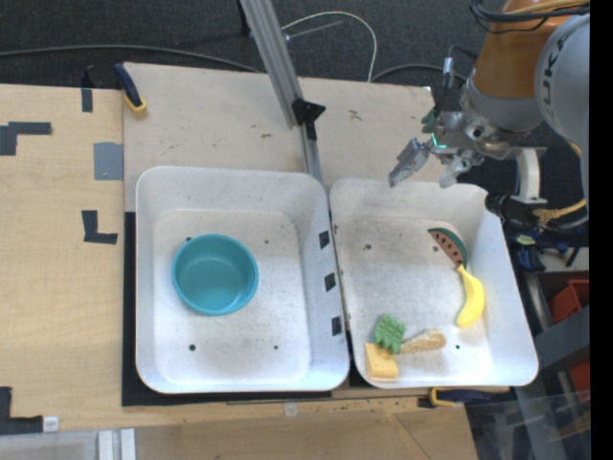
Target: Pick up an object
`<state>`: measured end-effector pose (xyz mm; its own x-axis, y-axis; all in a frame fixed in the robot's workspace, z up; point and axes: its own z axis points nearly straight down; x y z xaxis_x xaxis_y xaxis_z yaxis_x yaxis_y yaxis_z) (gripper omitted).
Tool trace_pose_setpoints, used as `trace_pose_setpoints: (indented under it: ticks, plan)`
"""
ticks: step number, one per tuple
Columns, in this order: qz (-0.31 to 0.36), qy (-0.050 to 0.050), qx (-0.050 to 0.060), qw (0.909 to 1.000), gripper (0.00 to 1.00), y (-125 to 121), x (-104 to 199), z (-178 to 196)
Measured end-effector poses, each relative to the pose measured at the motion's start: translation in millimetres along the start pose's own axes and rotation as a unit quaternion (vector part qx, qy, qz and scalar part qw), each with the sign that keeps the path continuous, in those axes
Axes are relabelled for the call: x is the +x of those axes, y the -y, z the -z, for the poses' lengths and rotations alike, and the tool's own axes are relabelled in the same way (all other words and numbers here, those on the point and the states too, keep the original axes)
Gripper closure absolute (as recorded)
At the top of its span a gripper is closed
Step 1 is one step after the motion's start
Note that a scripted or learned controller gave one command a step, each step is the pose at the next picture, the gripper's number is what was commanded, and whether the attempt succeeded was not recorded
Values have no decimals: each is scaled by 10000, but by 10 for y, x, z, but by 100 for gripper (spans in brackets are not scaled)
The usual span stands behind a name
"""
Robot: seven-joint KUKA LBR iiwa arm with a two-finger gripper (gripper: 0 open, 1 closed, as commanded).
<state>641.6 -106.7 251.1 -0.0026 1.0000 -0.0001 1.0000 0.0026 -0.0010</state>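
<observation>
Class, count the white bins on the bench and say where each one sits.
2. The left bin holds a teal bowl. The right bin sits beside it and holds a banana along with other small items. No further bins can be seen.

No readable text, labels or numbers anywhere.

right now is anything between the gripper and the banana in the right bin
Nothing visible. The gripper hangs open above the right bin's far rim, and only bare bin floor lies between it and the banana; the watermelon slice sits just beside that path.
</observation>
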Motion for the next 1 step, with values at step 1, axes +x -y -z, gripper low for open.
trace_pose_setpoints:
  ticks: [1]
  plan:
    - [-4, 1, 34, 10000, 0, -8, -6, -648]
